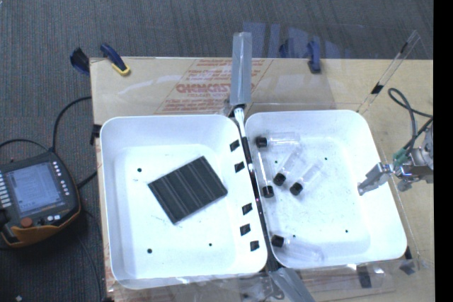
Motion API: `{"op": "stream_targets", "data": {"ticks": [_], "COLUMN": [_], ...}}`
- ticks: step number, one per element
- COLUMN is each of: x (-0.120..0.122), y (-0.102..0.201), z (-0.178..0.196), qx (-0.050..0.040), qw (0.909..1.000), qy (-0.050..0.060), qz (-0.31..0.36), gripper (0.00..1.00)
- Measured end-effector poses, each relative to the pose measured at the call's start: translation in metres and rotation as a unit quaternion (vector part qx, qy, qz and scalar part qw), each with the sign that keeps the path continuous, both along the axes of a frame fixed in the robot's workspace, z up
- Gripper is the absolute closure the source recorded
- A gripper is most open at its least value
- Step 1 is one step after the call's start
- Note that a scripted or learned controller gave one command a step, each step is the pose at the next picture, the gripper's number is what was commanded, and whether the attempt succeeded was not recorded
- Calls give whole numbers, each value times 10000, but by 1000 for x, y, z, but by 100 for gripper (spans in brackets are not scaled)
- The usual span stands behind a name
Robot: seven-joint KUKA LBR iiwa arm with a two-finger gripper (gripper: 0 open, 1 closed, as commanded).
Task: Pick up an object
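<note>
Seen from above at a slant: two shallow white bins side by side on the tabletop (141,81).

In the left bin (117,152), centre-left of the frame, a dark ribbed flat slab (187,189), lying askew on the floor of the bin.

In the right bin (354,223), several clear tubes with black caps: one near the upper left corner (277,142), two side by side near the middle (287,170) (304,180), one along the left wall (263,177), one at the lower left (294,245).

At the right edge of the frame, the pincer (369,182), hanging over the right rim of the right bin, well apart from the tubes, nothing between its fingers; wide or narrow, cannot tell.

At far left, off the tabletop, a handheld control pendant (34,200) with a screen.
</note>
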State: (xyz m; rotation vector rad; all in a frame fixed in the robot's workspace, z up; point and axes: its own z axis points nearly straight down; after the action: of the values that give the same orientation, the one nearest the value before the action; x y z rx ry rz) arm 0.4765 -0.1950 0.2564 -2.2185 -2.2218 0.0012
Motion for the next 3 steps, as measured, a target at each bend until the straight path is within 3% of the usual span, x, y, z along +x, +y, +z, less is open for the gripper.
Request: {"op": "stream_targets", "data": {"ticks": [1,2,3], "x": [64,122,159], "y": [56,101,98], "z": [-88,-102,-166], "qx": [6,2,-44], "qw": [9998,9957,9939], "qy": [7,-2,-27], "qz": [219,924,1105], "gripper": [0,0,0]}}
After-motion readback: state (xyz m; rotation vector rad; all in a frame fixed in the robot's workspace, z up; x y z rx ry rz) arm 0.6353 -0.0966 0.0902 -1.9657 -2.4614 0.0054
